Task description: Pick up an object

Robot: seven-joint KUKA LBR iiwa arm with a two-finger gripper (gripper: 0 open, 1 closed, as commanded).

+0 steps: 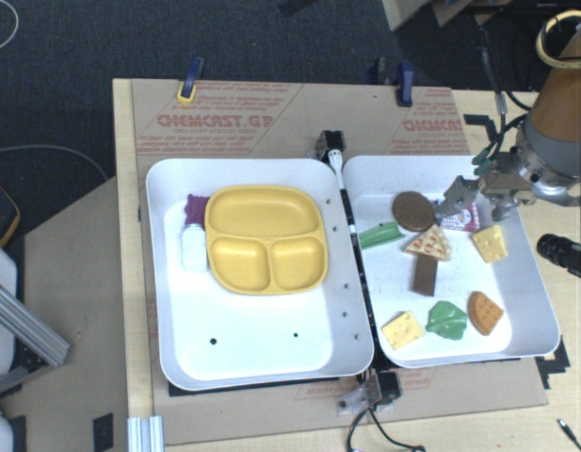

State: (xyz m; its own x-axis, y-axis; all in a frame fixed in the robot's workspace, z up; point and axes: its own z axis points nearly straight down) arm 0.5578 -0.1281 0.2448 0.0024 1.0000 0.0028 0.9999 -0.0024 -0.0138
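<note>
Spanning most of the frame, the cardboard-topped bench [271, 111] carries red "CHEMCAST" lettering along its upper edge, the rest of the print too faint to read. On it sit two white bins: the left bin [252, 347] at centre-left holds a yellow divided tray [266, 238] with a small white bottle [193, 248] and a purple piece [196, 207] just beside its left rim. The right bin [525, 318] at centre-right holds the pickable toys: a brown round disc [413, 211], a green stick [379, 235], a pizza slice [428, 244], a brown block [425, 276], two yellow cheese wedges [401, 330] [491, 244], a green leafy piece [447, 319] and an orange pastry [485, 312].

From the upper right the arm reaches in, and its gripper [478, 196] hangs over the right bin's upper part, near a pink-and-white item [464, 219]. Whether the fingers are apart or together, I cannot tell. Nothing appears lifted, so by my judgement the pick is not yet accomplished; descent, closing and raising remain.
</note>
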